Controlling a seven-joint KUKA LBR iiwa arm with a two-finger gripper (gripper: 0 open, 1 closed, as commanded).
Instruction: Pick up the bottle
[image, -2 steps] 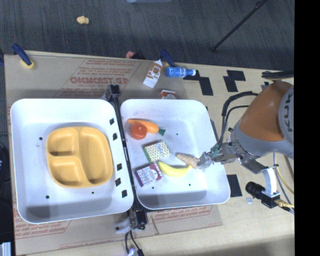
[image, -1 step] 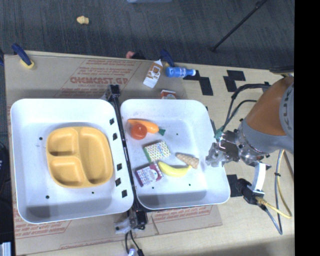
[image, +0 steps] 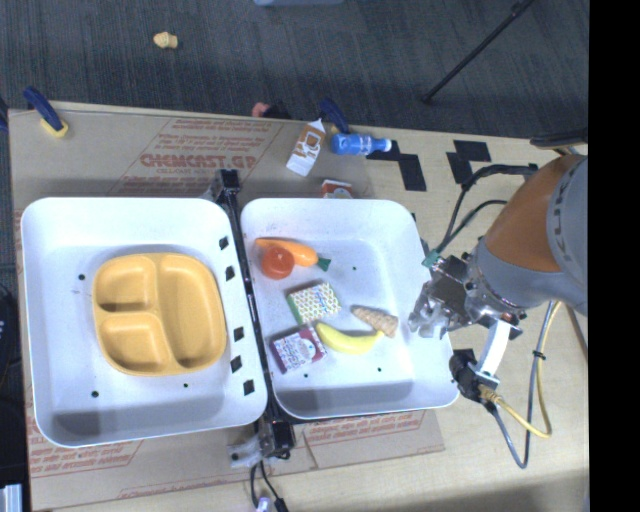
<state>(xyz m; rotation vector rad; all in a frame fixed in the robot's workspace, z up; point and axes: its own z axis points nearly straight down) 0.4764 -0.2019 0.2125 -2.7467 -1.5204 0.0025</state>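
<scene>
While the bottle (image: 360, 145) lies on the bench behind the bins, the gripper (image: 428, 322) hangs over the right bin's (image: 395, 390) edge; can't tell its state.

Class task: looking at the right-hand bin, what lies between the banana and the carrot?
In the camera view, a small green-patterned square packet lies between the yellow banana and the orange carrot, on the white right bin's floor.

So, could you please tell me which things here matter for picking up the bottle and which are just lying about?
For the job:
blue bottle, on the bench behind the bins
gripper, at the right bin's right edge

Lying about:
yellow divided plate
carrot
tomato
banana
cone
two small packets
carton
</scene>
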